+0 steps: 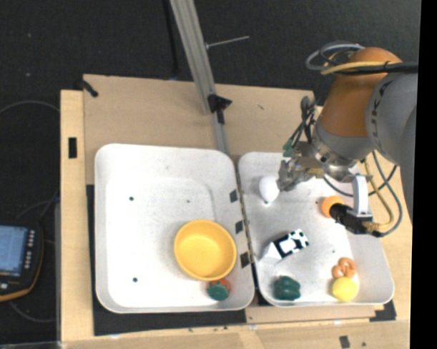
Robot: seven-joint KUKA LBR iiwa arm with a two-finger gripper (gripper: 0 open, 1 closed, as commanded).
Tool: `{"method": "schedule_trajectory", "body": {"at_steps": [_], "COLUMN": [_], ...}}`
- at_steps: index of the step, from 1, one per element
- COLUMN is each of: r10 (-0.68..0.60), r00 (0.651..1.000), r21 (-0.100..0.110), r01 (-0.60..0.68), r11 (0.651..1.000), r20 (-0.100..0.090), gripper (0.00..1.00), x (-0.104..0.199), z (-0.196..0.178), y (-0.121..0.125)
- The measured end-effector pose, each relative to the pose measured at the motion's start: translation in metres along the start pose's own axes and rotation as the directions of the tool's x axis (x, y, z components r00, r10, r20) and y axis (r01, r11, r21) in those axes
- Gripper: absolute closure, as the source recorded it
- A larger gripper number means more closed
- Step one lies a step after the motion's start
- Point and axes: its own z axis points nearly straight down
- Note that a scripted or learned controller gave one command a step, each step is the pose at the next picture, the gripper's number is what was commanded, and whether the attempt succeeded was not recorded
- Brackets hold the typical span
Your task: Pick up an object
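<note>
Two white bins side by side on the bench. Left bin: yellow bowl sitting upright near its lower right corner, and a small teal-and-red object just below the bowl, against the bin's near rim. Rest of that bin is bare apart from a few dark specks.

Right bin: white ball-like object at the upper left, close to the divider between the bins. Black-and-white block near the middle. Green object at the near edge. Orange pretzel-shaped piece touching a yellow ball in the lower right corner. Orange object on the right side, with a dark part of my rig lying over its right edge.

My pincer is down in the upper part of the right bin, tips just right of the white ball-like object, near or touching it; can't resolve contact. Can't tell whether the pincer is apart or together, and nothing is visibly held.

Around: metal strut running diagonally from the top down to the bins' shared upper corner. My cables loop over the right bin's right side. Teach pendant with a lit screen off the bench at far left, on a dark floor.
</note>
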Motion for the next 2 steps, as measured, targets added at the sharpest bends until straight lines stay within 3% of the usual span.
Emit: {"method": "schedule_trajectory", "body": {"at_steps": [2], "r10": [-0.001], "r00": [1.0], "r21": [0.001], "r01": [0.001], "r11": [1.0], "r20": [-0.002], "gripper": [1.0], "x": [0.093], "z": [-0.008], "y": [-0.01]}}
